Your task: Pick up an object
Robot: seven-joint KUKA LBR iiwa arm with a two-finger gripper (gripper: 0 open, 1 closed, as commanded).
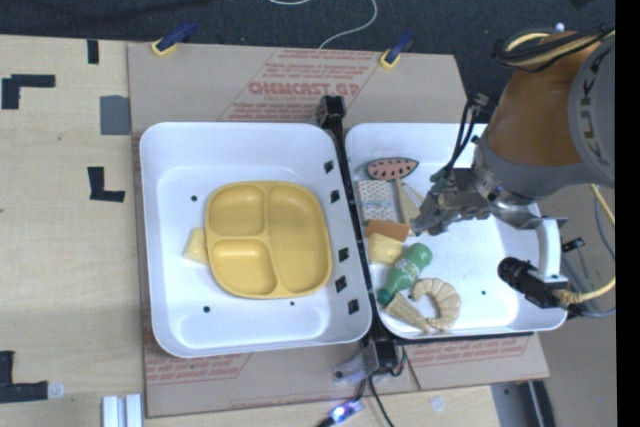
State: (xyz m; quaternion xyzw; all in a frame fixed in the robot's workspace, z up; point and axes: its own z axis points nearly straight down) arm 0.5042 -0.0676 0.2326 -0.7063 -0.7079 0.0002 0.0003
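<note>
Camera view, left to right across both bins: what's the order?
Order: pale yellow wedge → yellow divided plate → orange and yellow blocks → gripper. Whatever overlaps these is left out.

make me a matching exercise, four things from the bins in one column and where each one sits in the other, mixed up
Things
1. yellow divided plate
2. watermelon slice
3. green toy
4. curled tan toy

Places
A. far end of the right bin
B. near edge of the right bin
C. middle of the left bin
D. right bin, just on the near side of the orange block

Pairs: 1-C, 2-A, 3-D, 4-B
</note>
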